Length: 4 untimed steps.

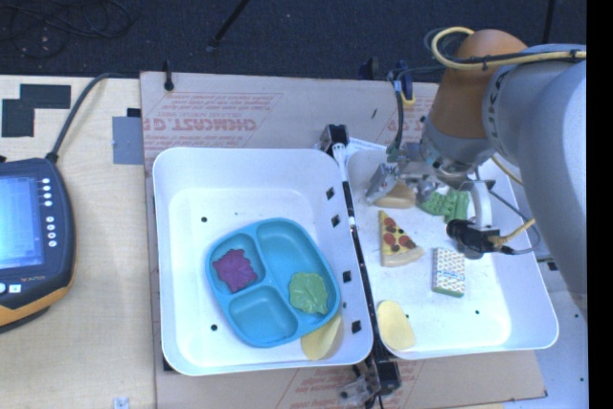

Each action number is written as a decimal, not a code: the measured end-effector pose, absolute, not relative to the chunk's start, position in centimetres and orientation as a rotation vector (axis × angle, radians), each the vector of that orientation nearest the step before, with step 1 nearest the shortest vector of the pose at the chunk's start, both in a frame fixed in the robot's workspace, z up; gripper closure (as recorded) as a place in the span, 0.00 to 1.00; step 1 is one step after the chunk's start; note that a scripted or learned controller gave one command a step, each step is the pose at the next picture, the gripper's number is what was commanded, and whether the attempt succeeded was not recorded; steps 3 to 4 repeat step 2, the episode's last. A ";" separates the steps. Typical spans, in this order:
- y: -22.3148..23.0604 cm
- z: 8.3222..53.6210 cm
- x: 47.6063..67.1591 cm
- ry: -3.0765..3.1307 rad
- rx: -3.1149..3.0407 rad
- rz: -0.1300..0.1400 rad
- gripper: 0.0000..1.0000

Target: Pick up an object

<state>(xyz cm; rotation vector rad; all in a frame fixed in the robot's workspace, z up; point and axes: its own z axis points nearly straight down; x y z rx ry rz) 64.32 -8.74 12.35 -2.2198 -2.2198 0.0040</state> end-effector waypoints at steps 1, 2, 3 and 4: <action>-8.8 8.6 64.3 -2.219 -2.219 0.004 0.00; -8.6 8.7 64.3 -2.220 -2.219 0.003 0.00; -8.6 8.7 64.3 -2.220 -2.219 0.003 0.00; -8.6 8.7 64.3 -2.220 -2.219 0.003 0.00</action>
